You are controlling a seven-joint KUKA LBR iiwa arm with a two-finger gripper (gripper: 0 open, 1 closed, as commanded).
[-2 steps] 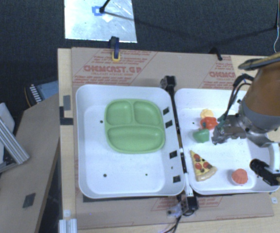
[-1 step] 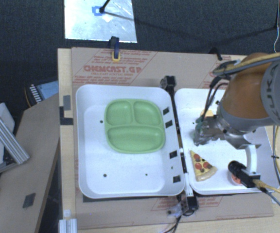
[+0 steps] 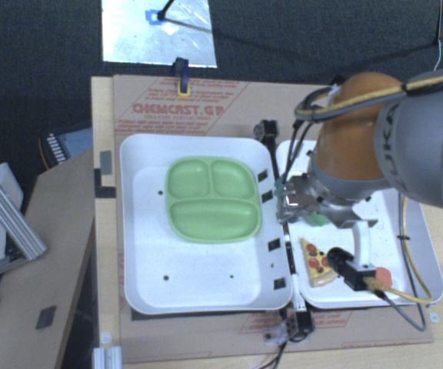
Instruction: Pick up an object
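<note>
The tabletop (image 3: pixel 102 244) is carrying two white bins. The grey arm (image 3: pixel 421 144) is reaching over the right bin (image 3: pixel 321 297), with its jaws hanging at that bin's left wall; whether they are wide or narrow cannot be told. The left bin (image 3: pixel 144 283) is holding a green plate (image 3: pixel 210 200), to the view's left of the jaws. A pizza slice (image 3: pixel 318 261) is lying just camera-side of the jaws, untouched. A small green thing (image 3: pixel 318 220) is peeking out right beside them.

Arm (image 3: pixel 425 141), grey, orange band (image 3: pixel 352 133) above wrist: extended from the right, wrist angled down, claw (image 3: pixel 289 204) low.
</note>
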